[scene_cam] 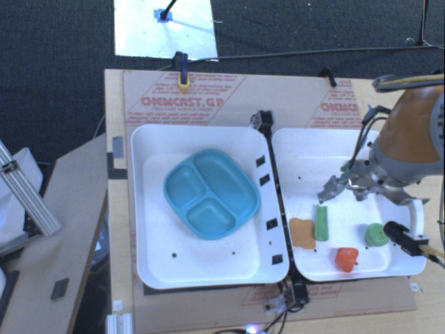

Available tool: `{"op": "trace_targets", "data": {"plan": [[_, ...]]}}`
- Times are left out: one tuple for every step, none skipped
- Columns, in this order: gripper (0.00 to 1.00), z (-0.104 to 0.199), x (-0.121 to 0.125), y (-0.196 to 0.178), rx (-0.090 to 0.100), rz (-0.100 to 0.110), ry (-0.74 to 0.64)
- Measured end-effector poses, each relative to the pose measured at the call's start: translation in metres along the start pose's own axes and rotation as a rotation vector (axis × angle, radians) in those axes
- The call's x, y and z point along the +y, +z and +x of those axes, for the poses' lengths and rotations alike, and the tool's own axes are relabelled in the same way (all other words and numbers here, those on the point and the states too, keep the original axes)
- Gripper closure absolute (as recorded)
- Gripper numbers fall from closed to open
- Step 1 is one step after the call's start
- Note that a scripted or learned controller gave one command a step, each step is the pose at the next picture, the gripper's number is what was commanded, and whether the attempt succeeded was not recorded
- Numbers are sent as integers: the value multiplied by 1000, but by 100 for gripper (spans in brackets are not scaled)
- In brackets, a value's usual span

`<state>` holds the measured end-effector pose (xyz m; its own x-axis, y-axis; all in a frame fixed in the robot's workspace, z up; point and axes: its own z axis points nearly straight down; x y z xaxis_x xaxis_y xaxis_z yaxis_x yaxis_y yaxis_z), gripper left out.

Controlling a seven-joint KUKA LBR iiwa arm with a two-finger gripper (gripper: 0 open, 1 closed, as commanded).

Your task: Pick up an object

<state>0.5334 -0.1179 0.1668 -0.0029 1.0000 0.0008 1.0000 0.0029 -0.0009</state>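
Objects lie along the right bin's [306, 145] near edge: a tan piece [302, 233] by the divider, a green block [321, 223] touching it, a red item [346, 258] and a green round item [375, 235] toward the near right corner. Gripper [332, 190] hangs above the green block, apart from it; its opening cannot be judged. Left bin [160, 256] holds a blue plate [211, 194] at centre.

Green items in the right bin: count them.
2: a green stick beside the orange slab, a round green piece farther right. The arm may hide others.
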Motion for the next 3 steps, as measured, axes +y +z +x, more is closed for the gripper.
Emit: {"op": "trace_targets", "data": {"plan": [[0,0,4,42,0,0,1],[0,1,4,84,0,0,2],[100,1,5,72,-1,-3,2]]}}
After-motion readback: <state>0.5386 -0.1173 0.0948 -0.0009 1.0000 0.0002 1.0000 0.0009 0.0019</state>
